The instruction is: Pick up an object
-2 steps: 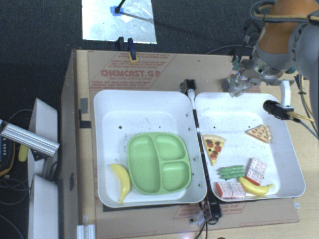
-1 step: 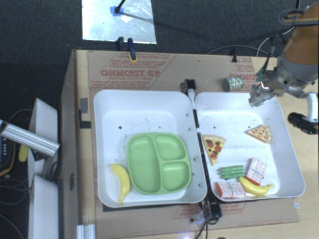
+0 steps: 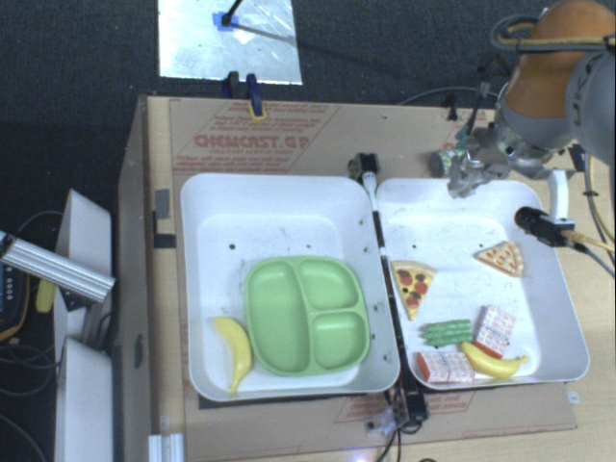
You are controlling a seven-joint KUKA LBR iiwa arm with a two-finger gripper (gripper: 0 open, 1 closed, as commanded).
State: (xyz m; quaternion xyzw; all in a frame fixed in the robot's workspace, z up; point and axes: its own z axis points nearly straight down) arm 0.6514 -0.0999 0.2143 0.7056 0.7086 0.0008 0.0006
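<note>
Here the grey arm (image 3: 563, 56), with its orange band, enters from the right and carries the gripper (image 3: 465, 173) above the far rim of the right bin (image 3: 553, 287); whether the gripper is wide, narrow or holding anything cannot be told, as its tip is small and blurred against the rim. The candidate objects lie well apart from it. In the right bin, a pizza slice (image 3: 414, 287) rests near the dividing edge, a second pizza slice (image 3: 500, 257) lies toward the right wall, and a green bean bundle (image 3: 446, 332) sits below the first slice. A red-and-white packet (image 3: 496, 327) lies just beside the beans, another red-and-white packet (image 3: 444, 367) sits at the near rim, and a yellow banana (image 3: 493, 362) lies between these two packets. In the left bin (image 3: 269, 210), a green divided plate (image 3: 307, 315) occupies the near half, with a second banana (image 3: 234, 350) just beside its left edge.
</note>
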